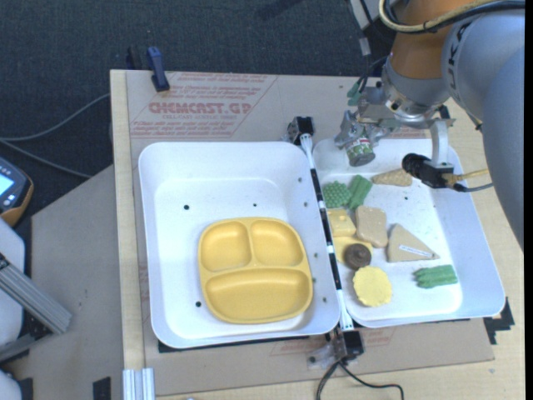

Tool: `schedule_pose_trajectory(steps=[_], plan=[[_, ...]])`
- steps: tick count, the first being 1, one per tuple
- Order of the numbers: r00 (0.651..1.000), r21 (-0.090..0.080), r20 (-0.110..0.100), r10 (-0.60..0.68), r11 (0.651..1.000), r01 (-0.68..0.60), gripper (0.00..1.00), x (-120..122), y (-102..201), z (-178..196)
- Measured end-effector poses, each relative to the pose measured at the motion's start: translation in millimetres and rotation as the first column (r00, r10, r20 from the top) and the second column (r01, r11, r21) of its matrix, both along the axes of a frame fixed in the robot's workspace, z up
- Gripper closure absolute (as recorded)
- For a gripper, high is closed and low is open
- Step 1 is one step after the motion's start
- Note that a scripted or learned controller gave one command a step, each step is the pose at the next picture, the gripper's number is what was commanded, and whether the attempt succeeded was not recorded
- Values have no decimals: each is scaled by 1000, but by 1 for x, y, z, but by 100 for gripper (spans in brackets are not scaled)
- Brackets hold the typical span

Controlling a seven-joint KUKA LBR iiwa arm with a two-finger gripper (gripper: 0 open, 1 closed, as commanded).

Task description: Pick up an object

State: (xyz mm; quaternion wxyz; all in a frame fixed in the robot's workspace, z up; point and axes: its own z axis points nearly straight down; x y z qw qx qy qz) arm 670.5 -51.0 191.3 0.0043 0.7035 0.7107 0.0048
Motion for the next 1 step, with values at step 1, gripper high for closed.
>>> schedule_pose_trajectory(steps=[1], plan=[[1000,4,-17,-2,1000,2,100,-78,74,17]])
